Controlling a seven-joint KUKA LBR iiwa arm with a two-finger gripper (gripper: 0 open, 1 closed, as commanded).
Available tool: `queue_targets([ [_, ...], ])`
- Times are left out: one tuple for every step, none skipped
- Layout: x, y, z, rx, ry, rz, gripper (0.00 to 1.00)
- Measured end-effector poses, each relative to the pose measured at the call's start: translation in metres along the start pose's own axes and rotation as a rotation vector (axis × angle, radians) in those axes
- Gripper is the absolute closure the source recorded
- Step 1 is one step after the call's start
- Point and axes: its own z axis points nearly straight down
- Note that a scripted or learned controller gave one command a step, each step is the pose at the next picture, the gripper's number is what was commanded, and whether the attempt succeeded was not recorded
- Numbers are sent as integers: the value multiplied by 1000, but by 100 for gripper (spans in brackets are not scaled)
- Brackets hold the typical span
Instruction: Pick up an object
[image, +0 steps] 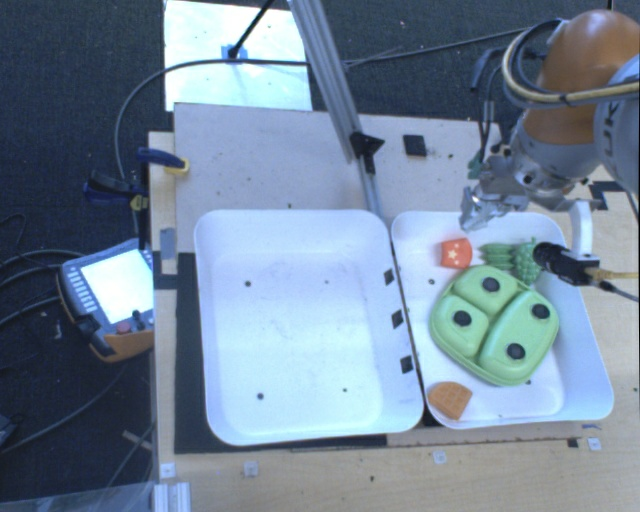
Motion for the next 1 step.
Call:
queue_targets([
  [52, -13, -3, 0, 1, -1, 100],
])
